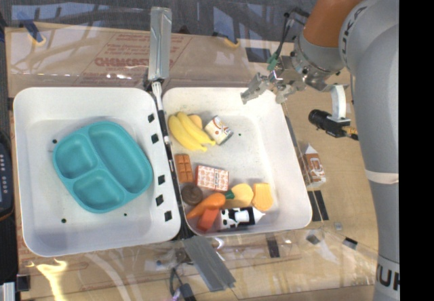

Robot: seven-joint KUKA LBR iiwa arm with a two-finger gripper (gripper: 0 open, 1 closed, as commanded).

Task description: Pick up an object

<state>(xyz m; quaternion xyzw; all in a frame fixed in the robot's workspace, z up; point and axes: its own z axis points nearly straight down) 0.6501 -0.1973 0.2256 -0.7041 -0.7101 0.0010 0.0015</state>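
Note:
My gripper [266, 89] hangs over the far right corner of the right bin [288, 157], its two fingers spread apart with nothing between them. Down in that bin lie a bunch of yellow bananas [185, 131], a small white can [218, 129], a brown chocolate bar [183, 167], a pink patterned box [211, 177], a dark round cookie [192, 194], an orange carrot [207, 204], a yellow-orange piece [252, 195] and a black-and-white carton [237, 218]. The gripper is high above and to the right of the can.
The left bin [27, 123] holds a teal divided plate [102, 165]. A grey metal bar [159, 42] stands at the back between the bins. A small packet [313, 165] lies on the bench right of the right bin.

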